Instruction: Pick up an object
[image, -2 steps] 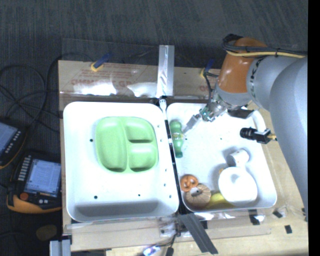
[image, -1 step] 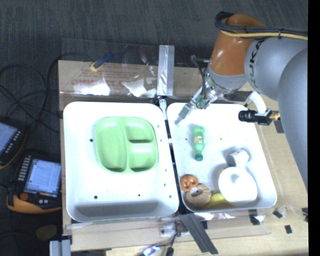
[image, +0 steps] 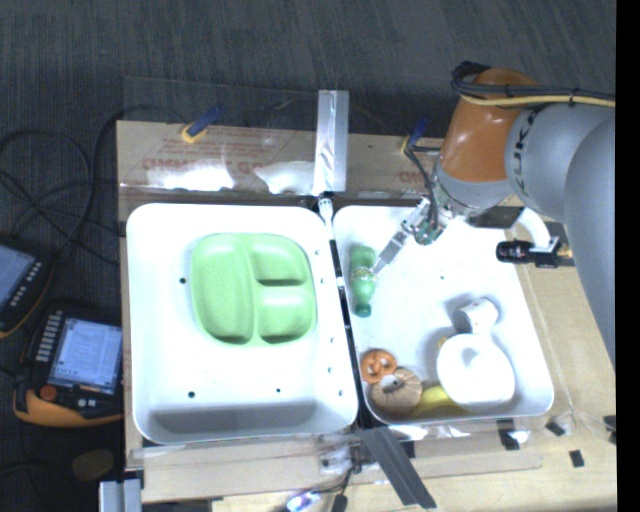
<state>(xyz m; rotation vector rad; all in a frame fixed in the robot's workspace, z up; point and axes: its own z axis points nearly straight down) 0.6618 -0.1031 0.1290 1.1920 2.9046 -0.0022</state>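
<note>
no legible writing on green bottle (image: 361, 279)

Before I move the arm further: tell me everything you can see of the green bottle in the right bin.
The green bottle lies on its side on the floor of the right bin, close against the bin's left wall, long axis running roughly up and down in the camera view. It looks like glossy plastic, paler green at the upper end and darker teal at the lower tip. The end effector comes in at a slant from the upper right, its tip at the bottle's upper end; whether it grips the bottle cannot be told.
</note>
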